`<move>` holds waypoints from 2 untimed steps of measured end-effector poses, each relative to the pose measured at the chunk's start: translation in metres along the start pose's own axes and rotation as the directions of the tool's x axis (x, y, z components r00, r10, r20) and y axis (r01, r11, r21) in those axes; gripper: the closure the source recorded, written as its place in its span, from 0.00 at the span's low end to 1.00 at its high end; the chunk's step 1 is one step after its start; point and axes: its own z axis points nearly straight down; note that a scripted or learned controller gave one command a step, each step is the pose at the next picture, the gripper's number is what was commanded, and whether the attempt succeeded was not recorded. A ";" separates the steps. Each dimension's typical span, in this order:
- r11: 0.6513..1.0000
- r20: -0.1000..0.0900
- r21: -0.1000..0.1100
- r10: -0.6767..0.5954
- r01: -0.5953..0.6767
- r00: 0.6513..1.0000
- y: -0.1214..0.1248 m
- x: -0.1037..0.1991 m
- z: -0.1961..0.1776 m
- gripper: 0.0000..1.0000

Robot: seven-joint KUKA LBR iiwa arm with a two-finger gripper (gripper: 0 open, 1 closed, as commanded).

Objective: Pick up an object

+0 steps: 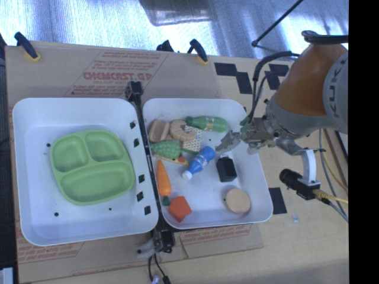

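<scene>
The right bin (254, 176) holds a jumble of toy items. A green bottle (207, 123) lies along its far side, next to tan bread pieces (159, 130) and a waffle-patterned piece (189, 139). A blue bottle (200, 161) lies slanted in the middle, with a green vegetable (167, 151) to its left. An orange carrot (163, 179) and a red cube (179, 208) sit near the front left, a black block (226, 169) and a tan disc (238, 200) at the right. My gripper (227, 141) hovers above the bin, just right of the blue bottle's base and above the black block.
The left bin (29, 158) carries a green divided plate (92, 165). A black clip strip (142, 152) runs along the wall between the bins. Cables and a black fitting (299, 183) hang off the arm to the right of the right bin.
</scene>
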 end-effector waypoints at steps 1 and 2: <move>1.000 0.008 -0.015 0.000 0.000 1.000 0.045 0.032 0.142 0.00; 1.000 0.013 -0.024 -0.002 0.003 1.000 0.047 0.030 0.130 1.00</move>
